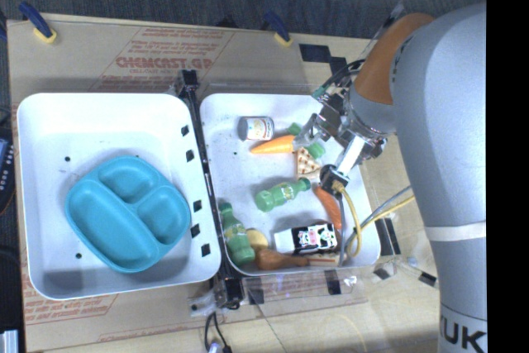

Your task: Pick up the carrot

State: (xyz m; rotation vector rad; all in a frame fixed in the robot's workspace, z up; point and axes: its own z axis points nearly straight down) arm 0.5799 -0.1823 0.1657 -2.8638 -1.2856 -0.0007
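Left bin (41, 178) has a blue divided plate (128, 212) sitting in it toward the lower left of the frame, and the right bin (223, 116) is where all the clutter is: a small can (257, 127) up top, the carrot (274, 145) lying just below and right of it, a green bottle (282, 194) mid-bin, plus a black-and-white carton (307, 238) near the bottom edge. Over on the right, the grey arm (438, 120) comes in with the claw (318, 136) hovering just right of the carrot's leafy end, near a checkered wedge (307, 159). Honestly can't tell if the claw is clenched or released from this angle.
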